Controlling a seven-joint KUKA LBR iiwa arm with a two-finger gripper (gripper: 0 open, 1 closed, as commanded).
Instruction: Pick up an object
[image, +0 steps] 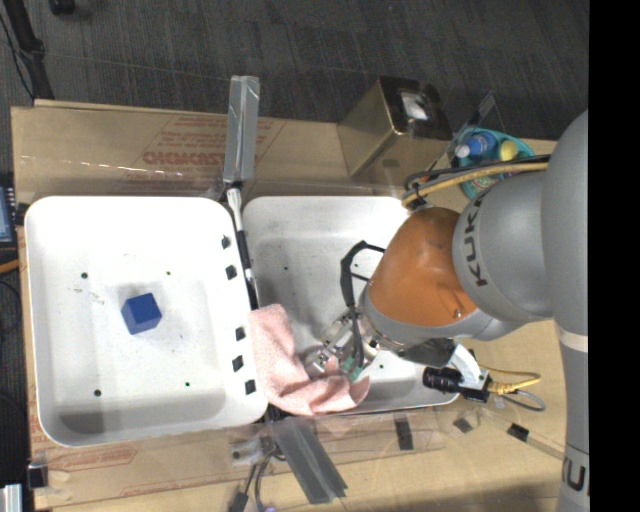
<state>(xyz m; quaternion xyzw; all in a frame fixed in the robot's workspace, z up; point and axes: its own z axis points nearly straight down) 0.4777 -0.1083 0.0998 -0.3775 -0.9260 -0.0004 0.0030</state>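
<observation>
Arm over right bin, gripper at pink cloth.

The grey arm (520, 240), marked "KU" on its housing, fills the frame's right. Right bin (300, 230), centre; left bin (60, 300), left. Pink cloth (285, 365) lies lower centre; gripper (338, 358) touches it, grip state undeterminable. Blue cube (141, 312) sits centre-left.

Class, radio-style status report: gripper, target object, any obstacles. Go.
Gripper down on pink cloth, right bin; grasp unconfirmed. Blue cube apart, in left bin. Nothing blocking.
</observation>
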